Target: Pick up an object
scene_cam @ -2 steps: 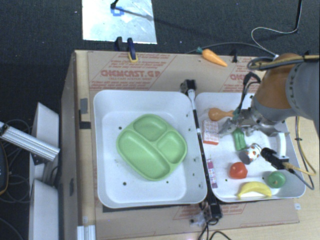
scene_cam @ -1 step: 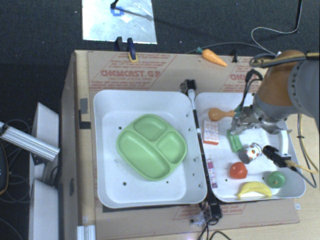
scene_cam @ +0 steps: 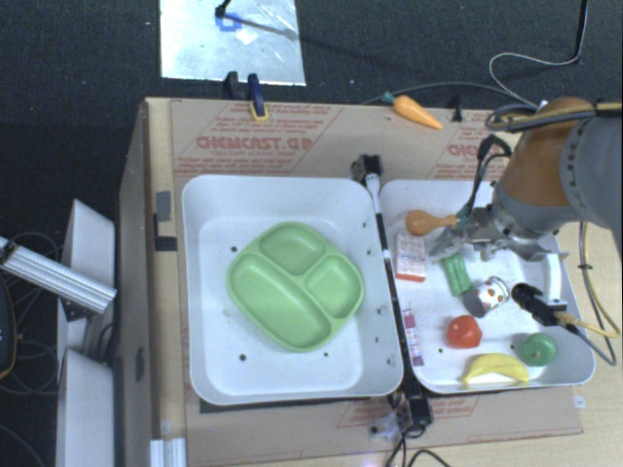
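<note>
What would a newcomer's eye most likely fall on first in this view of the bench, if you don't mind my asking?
Probably the green divided plate, lying alone in the middle of the left bin. Next comes the grey arm with its orange band reaching in from the right over the right bin, which holds a scatter of small bright things: a red tomato, a banana and a green apple along its near side.

Robotics lab: cardboard-topped surface point(scene_cam: 253, 142) bearing two white bins point(scene_cam: 195, 290), loose cables point(scene_cam: 531, 66) trailing at far right, dark carpet floor point(scene_cam: 68, 56).
</note>
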Controlling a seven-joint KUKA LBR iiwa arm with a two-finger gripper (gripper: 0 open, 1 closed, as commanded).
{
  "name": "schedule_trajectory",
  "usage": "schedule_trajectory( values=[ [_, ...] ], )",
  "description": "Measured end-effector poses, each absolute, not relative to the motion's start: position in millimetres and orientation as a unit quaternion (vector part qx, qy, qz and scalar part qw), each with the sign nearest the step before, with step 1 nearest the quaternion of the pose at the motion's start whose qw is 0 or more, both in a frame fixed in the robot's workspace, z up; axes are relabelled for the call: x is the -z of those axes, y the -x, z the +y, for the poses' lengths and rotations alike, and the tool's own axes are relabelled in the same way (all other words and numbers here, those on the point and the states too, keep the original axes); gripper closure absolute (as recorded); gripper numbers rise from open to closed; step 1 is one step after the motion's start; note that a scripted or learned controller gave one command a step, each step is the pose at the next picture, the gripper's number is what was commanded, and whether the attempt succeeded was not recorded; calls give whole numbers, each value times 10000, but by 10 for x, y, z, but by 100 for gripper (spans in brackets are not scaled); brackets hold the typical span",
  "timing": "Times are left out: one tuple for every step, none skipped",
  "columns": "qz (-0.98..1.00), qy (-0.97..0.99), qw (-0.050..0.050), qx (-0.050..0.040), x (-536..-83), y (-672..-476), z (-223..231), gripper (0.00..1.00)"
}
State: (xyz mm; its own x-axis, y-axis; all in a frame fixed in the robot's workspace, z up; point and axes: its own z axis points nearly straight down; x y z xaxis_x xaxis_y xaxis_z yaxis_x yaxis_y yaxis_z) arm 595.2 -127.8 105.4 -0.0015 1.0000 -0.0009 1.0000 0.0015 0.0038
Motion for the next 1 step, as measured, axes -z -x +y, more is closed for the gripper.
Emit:
schedule_trajectory(
  values=[
    [7094, -7046, -144, 110, -805, -6616, -1228, 0]
  ],
)
